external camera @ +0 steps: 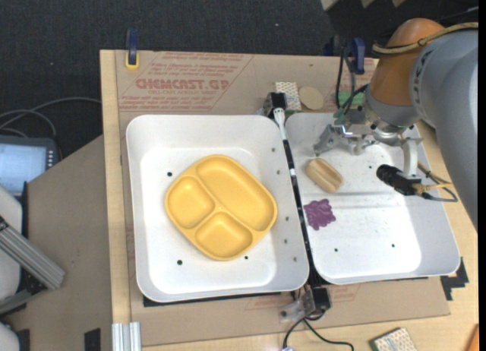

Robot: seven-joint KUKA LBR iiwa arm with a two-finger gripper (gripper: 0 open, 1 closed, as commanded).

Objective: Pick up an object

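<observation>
- Sitting in the left bin [140, 213], a yellow tray [220, 205] with three compartments lies flat near the middle, turned at a slant.
- The two bins rest side by side on the surface [114, 114], their inner rims touching.
- In the right bin [380, 247], close to its left wall, lies a tan roll-shaped piece [324, 175]; just nearer the camera lies a small purple lump [319, 213], apart from the roll.
- Beyond this bin, a pale round disc [311, 97] lies on the surface.
- The tool [355, 138] hangs over the far part of the right bin, near the roll but apart from it; I cannot tell whether it is wide or narrow.
- The arm [448, 76] comes in from the right.
</observation>
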